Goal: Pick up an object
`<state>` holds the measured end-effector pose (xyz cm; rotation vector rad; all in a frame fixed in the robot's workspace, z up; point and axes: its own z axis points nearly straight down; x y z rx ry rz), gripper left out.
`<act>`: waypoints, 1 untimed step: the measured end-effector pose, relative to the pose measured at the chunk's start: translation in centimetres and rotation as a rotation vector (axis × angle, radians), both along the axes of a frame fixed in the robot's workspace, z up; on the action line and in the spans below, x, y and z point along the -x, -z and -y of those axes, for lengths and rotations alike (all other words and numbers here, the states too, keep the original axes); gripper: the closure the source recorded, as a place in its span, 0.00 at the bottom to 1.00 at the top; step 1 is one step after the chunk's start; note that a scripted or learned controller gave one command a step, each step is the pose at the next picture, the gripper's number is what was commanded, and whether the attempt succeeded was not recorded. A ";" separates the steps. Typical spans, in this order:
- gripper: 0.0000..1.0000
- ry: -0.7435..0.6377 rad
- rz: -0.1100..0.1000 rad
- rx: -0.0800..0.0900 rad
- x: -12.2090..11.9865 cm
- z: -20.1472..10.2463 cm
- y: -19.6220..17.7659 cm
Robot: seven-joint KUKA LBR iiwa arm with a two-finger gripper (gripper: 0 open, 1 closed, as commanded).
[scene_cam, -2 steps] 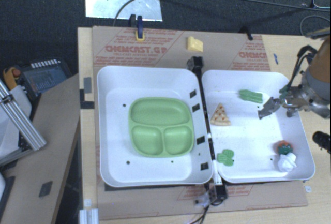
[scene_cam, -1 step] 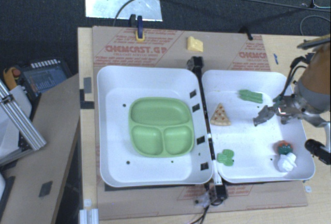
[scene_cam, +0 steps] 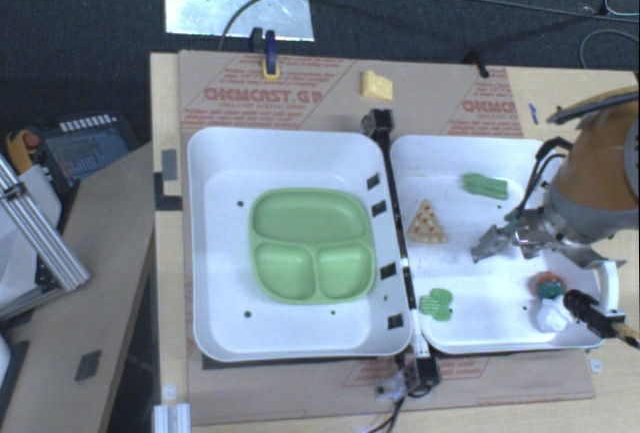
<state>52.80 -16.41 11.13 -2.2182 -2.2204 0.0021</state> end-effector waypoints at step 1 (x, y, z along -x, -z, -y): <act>0.00 0.000 0.002 0.000 0.0 0.0 2.8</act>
